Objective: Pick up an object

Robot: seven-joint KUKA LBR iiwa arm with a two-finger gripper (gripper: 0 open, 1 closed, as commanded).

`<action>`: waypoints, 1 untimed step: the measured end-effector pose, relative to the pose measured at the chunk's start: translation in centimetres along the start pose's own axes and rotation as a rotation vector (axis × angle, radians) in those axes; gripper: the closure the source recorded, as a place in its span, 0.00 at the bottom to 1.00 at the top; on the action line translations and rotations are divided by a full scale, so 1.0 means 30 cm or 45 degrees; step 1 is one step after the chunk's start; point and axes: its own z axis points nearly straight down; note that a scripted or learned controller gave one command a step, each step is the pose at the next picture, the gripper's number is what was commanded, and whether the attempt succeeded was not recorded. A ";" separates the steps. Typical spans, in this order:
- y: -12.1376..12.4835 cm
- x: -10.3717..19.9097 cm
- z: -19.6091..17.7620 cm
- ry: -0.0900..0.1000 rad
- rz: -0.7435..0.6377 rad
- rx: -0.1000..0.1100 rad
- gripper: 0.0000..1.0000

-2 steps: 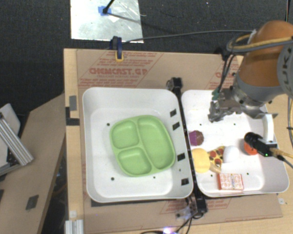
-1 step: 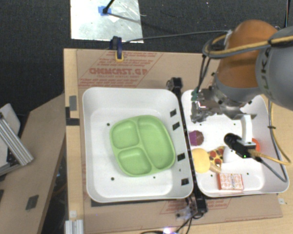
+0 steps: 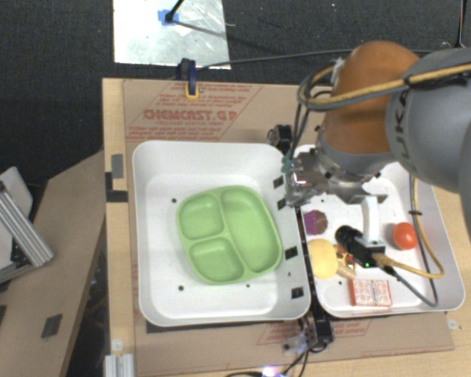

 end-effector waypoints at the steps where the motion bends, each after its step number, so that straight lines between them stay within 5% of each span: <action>1: -0.012 0.151 0.053 -0.001 0.002 0.000 1.00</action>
